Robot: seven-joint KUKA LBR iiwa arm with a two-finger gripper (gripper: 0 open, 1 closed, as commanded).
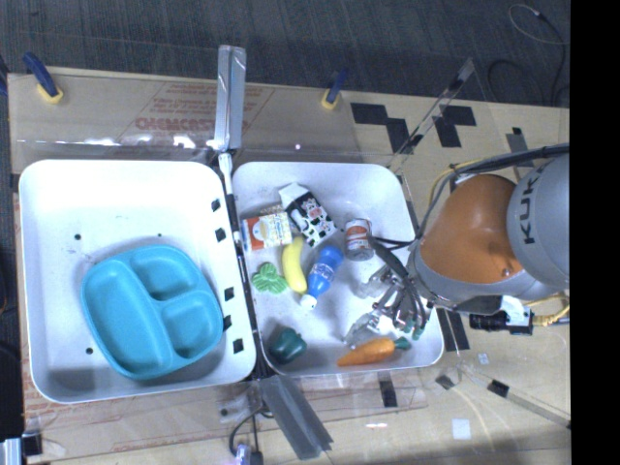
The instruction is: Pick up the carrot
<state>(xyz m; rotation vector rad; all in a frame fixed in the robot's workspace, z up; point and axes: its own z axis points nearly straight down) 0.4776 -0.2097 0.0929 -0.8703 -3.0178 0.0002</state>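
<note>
Carrot (367,354) lies flat on the floor of the right bin (392,184), close to its front wall, long axis roughly along that wall. Gripper (380,325) sits directly over the carrot's middle, fingertips just above or touching it; contact cannot be resolved. Fingers look parted to about the carrot's width, nothing lifted between them. Just beyond the gripper: a small can (358,236). Further off on the side away from the arm: blue bottle (324,271), yellow banana (294,266), green leafy toy (268,279), dark green item (286,344). Beyond those, a cow-print carton (308,215) and orange-labelled box (266,230). Farthest away, the left bin (58,192) holds a blue divided plate (150,308).
</note>
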